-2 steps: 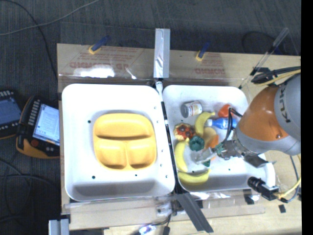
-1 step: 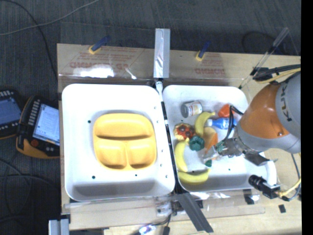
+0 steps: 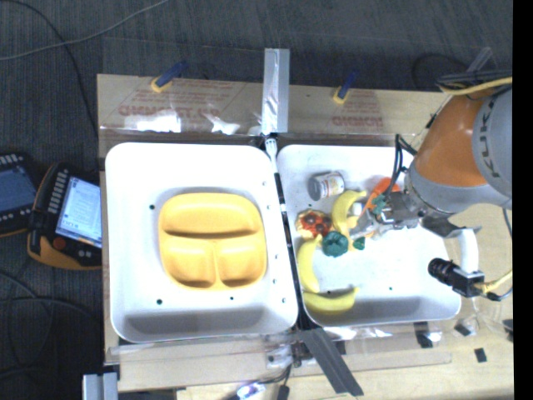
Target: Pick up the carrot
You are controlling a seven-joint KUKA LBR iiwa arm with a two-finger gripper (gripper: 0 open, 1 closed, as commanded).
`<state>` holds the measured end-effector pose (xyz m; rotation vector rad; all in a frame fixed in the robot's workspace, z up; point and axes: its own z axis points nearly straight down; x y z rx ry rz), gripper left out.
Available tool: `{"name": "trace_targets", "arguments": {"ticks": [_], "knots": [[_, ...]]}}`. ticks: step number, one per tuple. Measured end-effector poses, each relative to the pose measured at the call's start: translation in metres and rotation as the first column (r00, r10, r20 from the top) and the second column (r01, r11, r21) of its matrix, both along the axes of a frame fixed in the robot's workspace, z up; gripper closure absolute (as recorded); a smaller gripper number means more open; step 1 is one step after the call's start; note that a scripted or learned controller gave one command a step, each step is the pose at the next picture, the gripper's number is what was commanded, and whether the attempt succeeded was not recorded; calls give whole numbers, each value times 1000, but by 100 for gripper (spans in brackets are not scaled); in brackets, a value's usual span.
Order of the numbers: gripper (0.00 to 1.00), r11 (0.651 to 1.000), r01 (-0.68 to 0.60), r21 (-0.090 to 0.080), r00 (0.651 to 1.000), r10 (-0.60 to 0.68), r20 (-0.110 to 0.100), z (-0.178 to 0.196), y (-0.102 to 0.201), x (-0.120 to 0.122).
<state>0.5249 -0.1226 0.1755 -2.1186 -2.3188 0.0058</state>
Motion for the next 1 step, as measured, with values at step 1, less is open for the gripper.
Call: {"name": "trace_targets", "arguments": {"ticks": [1], "knots": [[100, 996, -85, 2, 996, 85, 1, 41, 2, -7]]}}
